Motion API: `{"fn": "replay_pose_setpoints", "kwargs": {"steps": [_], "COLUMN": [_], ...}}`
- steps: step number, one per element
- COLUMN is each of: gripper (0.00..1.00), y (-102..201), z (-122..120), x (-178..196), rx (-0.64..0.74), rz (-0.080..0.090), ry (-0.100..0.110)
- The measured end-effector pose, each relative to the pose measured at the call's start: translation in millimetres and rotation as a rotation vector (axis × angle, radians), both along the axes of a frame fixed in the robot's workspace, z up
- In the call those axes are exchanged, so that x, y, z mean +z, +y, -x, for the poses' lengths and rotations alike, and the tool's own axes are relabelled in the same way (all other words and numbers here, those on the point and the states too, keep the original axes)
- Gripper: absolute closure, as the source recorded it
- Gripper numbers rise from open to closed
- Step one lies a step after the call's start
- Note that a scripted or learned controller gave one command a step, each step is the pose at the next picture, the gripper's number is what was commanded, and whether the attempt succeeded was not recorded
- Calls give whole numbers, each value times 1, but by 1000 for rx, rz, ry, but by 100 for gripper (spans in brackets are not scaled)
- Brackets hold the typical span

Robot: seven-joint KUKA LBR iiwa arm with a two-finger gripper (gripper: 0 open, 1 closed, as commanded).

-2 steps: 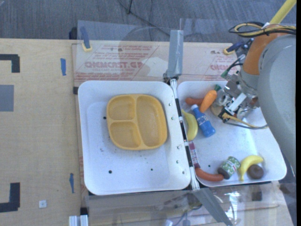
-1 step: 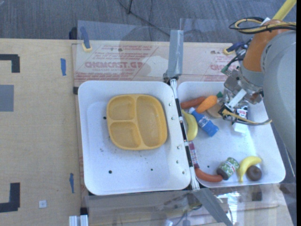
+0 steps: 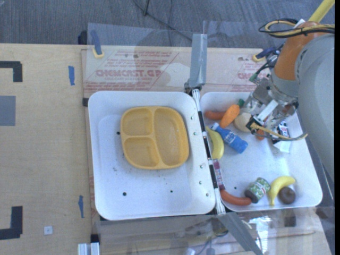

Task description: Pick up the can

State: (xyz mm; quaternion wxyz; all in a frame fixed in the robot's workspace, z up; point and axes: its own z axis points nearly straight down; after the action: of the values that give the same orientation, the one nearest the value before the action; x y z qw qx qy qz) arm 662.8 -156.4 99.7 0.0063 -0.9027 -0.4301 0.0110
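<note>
Reaching in from the right, my arm (image 3: 313, 62) puts my tool (image 3: 264, 118) low over the upper part of the right bin (image 3: 308, 163); can't tell how the tool is set from this angle, too much clutter around it. The can (image 3: 259, 189) is well away from it, near the bin's front edge: small, green-patterned, lying tilted. It sits between a red sausage-shaped piece (image 3: 235, 197) on its left, which it looks to be touching, and a small banana (image 3: 278, 187) on its right. A dark brown round item (image 3: 287, 195) is just beside that banana's lower end. Up near my tool: an orange carrot (image 3: 230, 115), a red piece (image 3: 215, 114) just left of it, a pale round item (image 3: 243, 121) partly under the tool. A blue bottle (image 3: 230, 138) lies on its side below the carrot, and a second banana (image 3: 215, 144) lies along the bin's left wall. The left bin (image 3: 106, 195) holds a yellow divided plate (image 3: 154, 137), flat, three compartments. Both bins sit on the tabletop (image 3: 42, 142).
</note>
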Motion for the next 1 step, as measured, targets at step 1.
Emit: {"fn": "replay_pose_setpoints", "kwargs": {"steps": [1], "gripper": [0], "y": [-31], "z": [123], "x": [35], "rx": [-55], "rz": [-33], "ry": [-20]}}
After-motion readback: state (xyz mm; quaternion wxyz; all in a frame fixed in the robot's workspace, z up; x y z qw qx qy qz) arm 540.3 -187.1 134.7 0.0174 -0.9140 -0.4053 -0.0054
